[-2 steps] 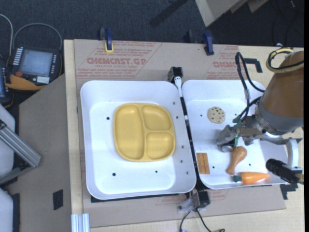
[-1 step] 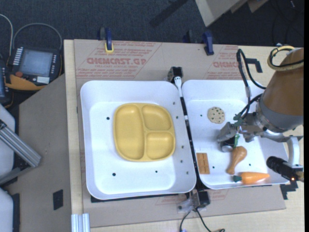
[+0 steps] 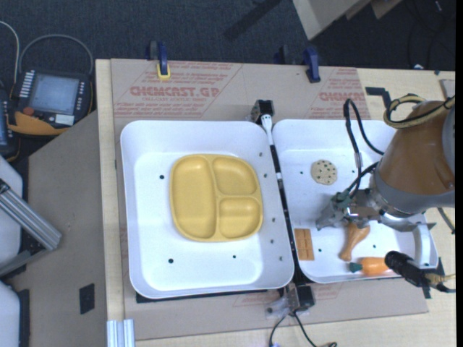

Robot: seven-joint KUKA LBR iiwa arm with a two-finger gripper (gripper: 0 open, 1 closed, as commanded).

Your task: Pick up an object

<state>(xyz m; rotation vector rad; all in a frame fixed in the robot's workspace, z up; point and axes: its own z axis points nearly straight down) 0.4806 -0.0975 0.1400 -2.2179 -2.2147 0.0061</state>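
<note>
Claw [image 3: 338, 217]: low in the right white bin [image 3: 311, 147]; grip state cannot be told.
Tan drumstick-shaped toy [image 3: 352, 241]: just beside the claw.
Orange carrot toy [image 3: 372, 266]: near the bin's front edge.
Speckled round cookie [image 3: 324, 170]: further back.

I see dark blue carpet [image 3: 181, 13] around my bench [image 3: 217, 85]. A screened handheld pendant [image 3: 51, 92] lies left, on the floor.

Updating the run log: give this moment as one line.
arm: over right white bin | gripper: beside tan drumstick toy | grasp: unconfirmed | yellow divided plate: left bin
</note>
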